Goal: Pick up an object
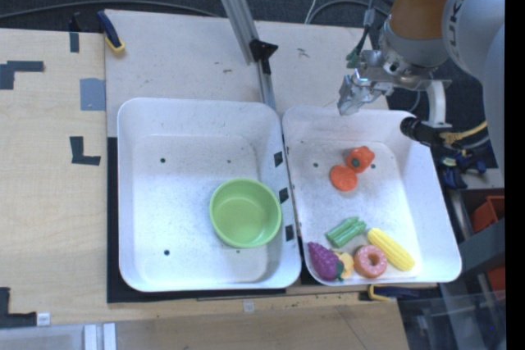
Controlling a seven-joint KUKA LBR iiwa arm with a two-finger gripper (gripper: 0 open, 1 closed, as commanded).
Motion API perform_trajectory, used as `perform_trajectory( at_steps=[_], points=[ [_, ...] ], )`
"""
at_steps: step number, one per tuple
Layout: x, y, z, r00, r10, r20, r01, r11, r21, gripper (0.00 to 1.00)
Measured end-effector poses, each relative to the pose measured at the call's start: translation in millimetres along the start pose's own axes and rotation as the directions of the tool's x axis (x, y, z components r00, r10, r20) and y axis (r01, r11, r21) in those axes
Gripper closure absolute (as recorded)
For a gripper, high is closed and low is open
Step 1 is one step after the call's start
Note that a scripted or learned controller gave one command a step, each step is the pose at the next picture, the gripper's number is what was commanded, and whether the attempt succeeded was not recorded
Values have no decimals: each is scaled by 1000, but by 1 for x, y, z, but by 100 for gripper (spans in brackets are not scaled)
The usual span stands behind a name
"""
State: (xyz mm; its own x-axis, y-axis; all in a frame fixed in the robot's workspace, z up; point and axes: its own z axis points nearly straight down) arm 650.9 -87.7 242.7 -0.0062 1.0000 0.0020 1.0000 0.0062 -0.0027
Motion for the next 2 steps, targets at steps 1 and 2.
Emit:
perform_trajectory(
  at_steps=[1,2],
  points=[
    [49,10,-2,1000,0,1,0,1000,-2,100],
    [102,2,-2,1000,-1,0,1,1000,0,100]
  ],
)
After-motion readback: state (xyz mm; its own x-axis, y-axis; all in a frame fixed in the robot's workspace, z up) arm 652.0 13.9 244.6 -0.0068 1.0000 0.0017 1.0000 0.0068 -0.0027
